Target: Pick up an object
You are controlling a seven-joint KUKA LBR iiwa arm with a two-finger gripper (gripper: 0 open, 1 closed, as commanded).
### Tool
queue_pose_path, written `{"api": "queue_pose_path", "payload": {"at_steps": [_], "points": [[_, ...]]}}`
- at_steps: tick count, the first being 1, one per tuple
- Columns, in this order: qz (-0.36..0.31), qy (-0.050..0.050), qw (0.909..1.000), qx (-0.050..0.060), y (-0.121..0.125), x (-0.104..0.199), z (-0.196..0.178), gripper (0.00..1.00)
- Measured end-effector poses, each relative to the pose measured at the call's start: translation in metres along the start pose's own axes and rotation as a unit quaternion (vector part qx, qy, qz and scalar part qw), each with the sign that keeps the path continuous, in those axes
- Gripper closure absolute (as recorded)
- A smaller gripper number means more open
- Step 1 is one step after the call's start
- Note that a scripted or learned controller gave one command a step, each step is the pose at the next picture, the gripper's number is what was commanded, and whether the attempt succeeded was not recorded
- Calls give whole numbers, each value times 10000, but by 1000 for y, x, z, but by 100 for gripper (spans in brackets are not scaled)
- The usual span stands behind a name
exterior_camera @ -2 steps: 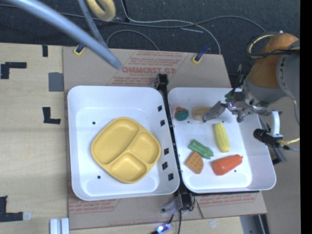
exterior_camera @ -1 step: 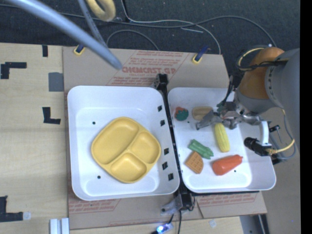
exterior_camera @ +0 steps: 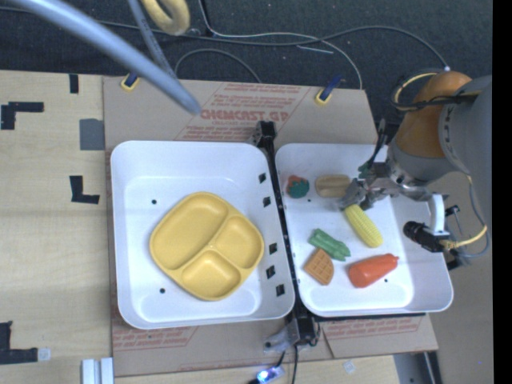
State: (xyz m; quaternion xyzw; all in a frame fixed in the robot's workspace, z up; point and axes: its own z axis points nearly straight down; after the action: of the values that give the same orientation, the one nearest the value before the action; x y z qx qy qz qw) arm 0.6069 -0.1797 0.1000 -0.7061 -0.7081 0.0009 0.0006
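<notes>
The arm reaches in from three o'clock, its gripper low in the right bin at the corn cob's upper end. This looks like the grasping step; the grip itself I cannot tell, so next comes confirming closure before lifting.

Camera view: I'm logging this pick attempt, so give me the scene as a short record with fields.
left bin: yellow divided plate
right bin: corn cob, orange carrot, green pod, waffle piece, tan bread roll, small red and green toy
gripper: low in right bin, at the corn cob's upper end
grasp: not confirmed
</notes>
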Motion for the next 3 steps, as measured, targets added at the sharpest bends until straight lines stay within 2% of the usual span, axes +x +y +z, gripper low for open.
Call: {"api": "queue_pose_path", "payload": {"at_steps": [1,2,3], "points": [[7,-2,10000,-28,2,-1,-63,100],[2,-2,10000,-29,9,4,-109,100],[5,-7,10000,-33,5,1,-171,100]]}}
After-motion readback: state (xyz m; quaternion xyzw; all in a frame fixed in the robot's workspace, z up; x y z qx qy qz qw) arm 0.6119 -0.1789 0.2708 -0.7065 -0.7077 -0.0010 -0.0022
